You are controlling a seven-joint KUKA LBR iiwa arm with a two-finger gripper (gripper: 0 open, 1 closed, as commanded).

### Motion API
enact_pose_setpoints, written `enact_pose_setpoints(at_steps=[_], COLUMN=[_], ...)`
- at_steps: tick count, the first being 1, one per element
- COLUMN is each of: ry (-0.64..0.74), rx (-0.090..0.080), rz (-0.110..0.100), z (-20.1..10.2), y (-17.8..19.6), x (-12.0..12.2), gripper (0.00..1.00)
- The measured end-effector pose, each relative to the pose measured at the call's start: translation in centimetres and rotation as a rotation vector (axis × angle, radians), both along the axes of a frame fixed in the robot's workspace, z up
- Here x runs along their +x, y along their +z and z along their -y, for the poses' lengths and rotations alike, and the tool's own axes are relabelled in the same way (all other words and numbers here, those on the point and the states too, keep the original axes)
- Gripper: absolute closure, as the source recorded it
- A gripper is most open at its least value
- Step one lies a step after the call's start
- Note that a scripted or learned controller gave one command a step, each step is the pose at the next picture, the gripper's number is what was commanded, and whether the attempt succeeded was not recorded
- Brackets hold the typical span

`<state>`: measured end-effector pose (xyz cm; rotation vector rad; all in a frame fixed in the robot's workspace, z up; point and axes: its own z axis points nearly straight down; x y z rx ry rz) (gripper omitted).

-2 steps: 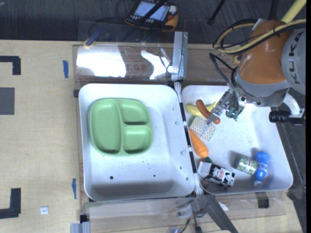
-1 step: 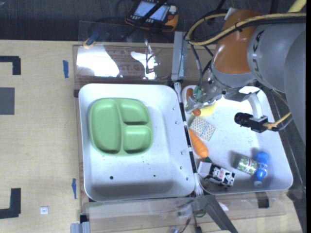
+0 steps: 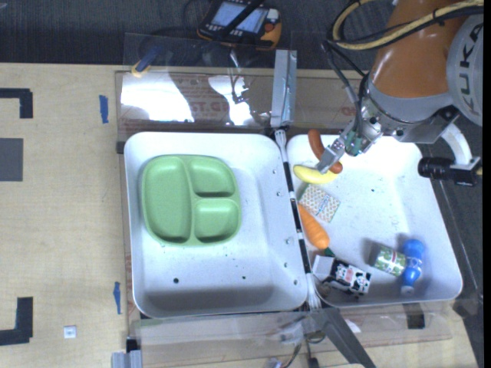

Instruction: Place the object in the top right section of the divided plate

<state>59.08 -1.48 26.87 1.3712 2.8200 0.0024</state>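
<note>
You had the green divided plate (image 3: pixel 190 198) lying in the left bin (image 3: pixel 253 274), well to the left of the gripper (image 3: pixel 331 159) and lower. In the right bin (image 3: pixel 437 205) the gripper sat at the yellow banana (image 3: pixel 316 175), touching its upper edge; you couldn't tell its finger state. A sausage (image 3: pixel 314 140) lay just left, a patterned packet (image 3: pixel 319 202) and carrot (image 3: pixel 314 228) below, a can (image 3: pixel 389 261) and blue bottle (image 3: pixel 413 263) lower right.
</note>
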Motion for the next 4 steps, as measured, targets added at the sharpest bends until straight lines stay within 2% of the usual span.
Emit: enact_pose_setpoints(at_steps=[1,2,3,4], ry=[-0.014,-0.421,-0.837,-1.267], rx=[0.001,0.002,0.001,0.003], rz=[-0.006,-0.011,-0.011,0.001], z=[-6.4,-11.7,-18.7,-23.5], y=[-7.2,-13.7,-15.7,-18.1], x=[-4.4,-7.2,-10.2,-11.0], gripper=[1.0,1.0,1.0,1.0])
